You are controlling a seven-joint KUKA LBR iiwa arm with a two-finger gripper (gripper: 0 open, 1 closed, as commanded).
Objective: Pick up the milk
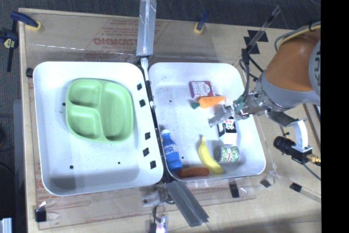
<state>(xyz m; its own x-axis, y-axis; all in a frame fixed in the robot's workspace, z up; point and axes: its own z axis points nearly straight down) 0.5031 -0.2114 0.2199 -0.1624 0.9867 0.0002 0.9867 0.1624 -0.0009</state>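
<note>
Left bin [49,172]: we log one green tray [101,109]. Right bin [180,76]: milk [229,128], carrot [211,100], banana [207,156], can [227,153], bottle [171,150], sausage [193,172]. Gripper [223,115] above milk; grip state we cannot tell.

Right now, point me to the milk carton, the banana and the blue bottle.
milk carton [229,129]: camera view, on its black-and-white side, just below the gripper.
banana [207,156]: camera view, middle of its yellow curve.
blue bottle [171,152]: camera view, on its blue body.

- Milk [229,129]: small white carton w/ black markings, seen in right bin, right-centre of frame.
- Pose unclear; top partly hidden, lies just above a green can.
</note>
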